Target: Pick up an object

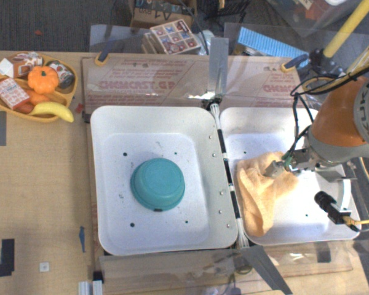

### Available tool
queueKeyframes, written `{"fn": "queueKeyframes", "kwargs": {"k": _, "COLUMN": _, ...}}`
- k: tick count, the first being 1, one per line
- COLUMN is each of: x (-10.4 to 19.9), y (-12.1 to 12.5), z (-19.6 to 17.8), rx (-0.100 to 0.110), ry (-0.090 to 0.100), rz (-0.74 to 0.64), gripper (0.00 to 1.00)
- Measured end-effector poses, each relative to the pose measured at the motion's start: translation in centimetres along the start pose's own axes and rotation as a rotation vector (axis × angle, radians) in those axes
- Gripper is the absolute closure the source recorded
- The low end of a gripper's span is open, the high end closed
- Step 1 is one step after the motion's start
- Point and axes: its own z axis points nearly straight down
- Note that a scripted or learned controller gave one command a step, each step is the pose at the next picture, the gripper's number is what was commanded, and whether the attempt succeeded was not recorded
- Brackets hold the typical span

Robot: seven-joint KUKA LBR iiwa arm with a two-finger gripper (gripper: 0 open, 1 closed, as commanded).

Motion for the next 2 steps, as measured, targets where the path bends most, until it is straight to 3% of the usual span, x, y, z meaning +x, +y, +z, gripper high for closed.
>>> {"fn": "queueKeyframes", "kwargs": {"k": 1, "x": -0.19, "y": 0.08, "z": -1.12, "rx": -0.005, "ry": -0.001, "rz": 0.005, "gripper": 1.00}}
{"fn": "queueKeyframes", "kwargs": {"k": 2, "x": -0.22, "y": 0.07, "z": -1.12, "rx": -0.005, "ry": -0.001, "rz": 0.005, "gripper": 0.00}}
